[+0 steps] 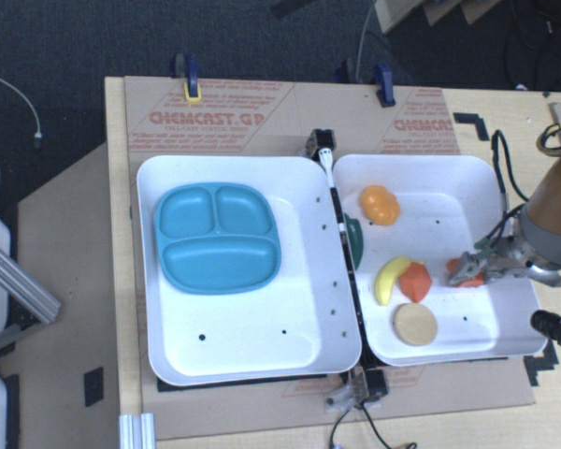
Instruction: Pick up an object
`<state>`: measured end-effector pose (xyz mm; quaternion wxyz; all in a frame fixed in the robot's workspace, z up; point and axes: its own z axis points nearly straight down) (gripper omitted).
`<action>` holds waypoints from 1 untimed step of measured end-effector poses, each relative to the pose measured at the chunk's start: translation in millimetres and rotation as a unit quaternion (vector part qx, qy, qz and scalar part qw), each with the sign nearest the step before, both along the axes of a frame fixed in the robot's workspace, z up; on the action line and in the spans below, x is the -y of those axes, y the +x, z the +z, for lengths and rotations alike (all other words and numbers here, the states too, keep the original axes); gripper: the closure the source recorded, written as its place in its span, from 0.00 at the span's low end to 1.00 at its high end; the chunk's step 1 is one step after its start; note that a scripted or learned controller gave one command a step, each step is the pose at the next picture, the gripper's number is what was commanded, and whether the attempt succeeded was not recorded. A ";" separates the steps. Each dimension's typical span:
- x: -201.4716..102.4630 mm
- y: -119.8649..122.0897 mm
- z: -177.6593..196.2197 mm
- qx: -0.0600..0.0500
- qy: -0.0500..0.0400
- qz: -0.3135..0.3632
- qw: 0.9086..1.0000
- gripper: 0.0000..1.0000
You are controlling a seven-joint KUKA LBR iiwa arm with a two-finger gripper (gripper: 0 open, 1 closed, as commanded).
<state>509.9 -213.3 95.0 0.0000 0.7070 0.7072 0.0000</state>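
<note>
Bench stock, as you see it from above:

1. Left shallow white plastic bin [304,344]. It holds one light-blue three-compartment plastic plate [219,238], lying flat toward the bin's 10 o'clock corner.

2. Right shallow white plastic bin [467,181], set just beside the left one along a shared rim. Contents:
- Round orange toy fruit [380,205], at 10 o'clock within the bin.
- Dark green rounded item [354,239], against the left wall at 9 o'clock, partly hidden by the rim; you cannot tell what it is.
- Curved yellow toy banana [389,278], near 8 o'clock from the bin's middle, touching the next item.
- Red-orange rounded toy piece [415,282], just beside the banana at its 3 o'clock.
- Flat round tan disc [415,325], at 6 o'clock from the banana and red-orange piece, near the front wall.
- Small red object [467,276], at 3 o'clock in the bin, directly at the gripper's tip.

3. Two-finger gripper [467,268] on the grey arm with orange band [547,218], reaching in from 3 o'clock and low over the right bin's floor. Its fingers sit around or upon the small red object; you cannot tell whether they are apart or closed on it.

4. Two blue clamps [189,71] at the 12 o'clock edge of the brown printed board under both bins.
</note>
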 end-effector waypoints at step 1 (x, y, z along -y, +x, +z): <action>-3.3 -0.5 43.1 0.002 -0.001 0.000 1.000 1.00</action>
